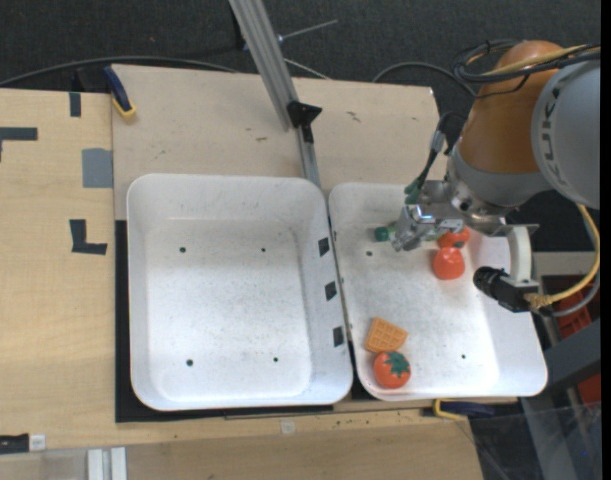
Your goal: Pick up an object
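Toys for picking lie loose in the right bin (pixel 505 363) on the bench (pixel 205 118), scattered apart so that one can be taken alone, while the arm (pixel 525 118) leans in from the right with its end effector (pixel 417 230) low over that bin's upper part. Just beside it sits an orange-red toy (pixel 447 262), likely the target; a waffle-like cracker (pixel 385 334) touches a tomato (pixel 392 369) near the front rim. Whether the end effector is released or clenched I cannot tell.
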